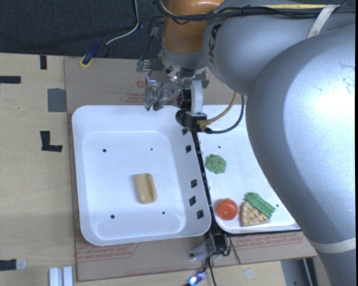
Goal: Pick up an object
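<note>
Because the two white bins sit side by side on the table (pixel 24 177) with their rims meeting down the middle, we read the layout as a sorting pair, each tray keeping loose things from rolling off. Starting at the left, we count one thing in the left bin (pixel 83 159): a single tan bread roll (pixel 145 188), lying flat near the middle of the floor, well apart from every wall, which should leave room on all sides for a grasp from above. Moving right, the pincer (pixel 157 98) hangs over the far rim of that bin, close to the corner where the two bins meet; nothing is visible in it, and the cluttered metal there is too small and dark for us to tell how it is set. Further right, in the right bin (pixel 238 159), we count three things: one green broccoli floret (pixel 215 163) alone near the dividing rim, then one red tomato (pixel 227 208) and one pizza slice (pixel 254 211) with a green topping, these two just beside each other at the near edge. We judge any of the four a fair target, the roll being the least crowded, and none has been lifted yet.
</note>
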### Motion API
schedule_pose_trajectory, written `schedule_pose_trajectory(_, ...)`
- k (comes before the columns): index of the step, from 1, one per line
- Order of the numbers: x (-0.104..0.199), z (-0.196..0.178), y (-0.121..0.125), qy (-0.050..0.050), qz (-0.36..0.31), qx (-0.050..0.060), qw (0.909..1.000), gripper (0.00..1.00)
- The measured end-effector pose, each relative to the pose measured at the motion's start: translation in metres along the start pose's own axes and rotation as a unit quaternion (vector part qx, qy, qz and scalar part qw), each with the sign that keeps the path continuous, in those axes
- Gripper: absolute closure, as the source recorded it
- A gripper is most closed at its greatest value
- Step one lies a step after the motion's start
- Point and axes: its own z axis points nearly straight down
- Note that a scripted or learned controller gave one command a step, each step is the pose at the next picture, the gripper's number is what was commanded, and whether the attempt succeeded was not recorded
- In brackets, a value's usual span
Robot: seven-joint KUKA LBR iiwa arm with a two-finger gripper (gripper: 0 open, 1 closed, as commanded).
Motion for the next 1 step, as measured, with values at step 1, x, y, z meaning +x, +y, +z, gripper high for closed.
schedule_pose_trajectory(1, 0.0428, 0.0179, -0.0261, 0.002, -0.005, -0.003, 1.0000, 1.00)
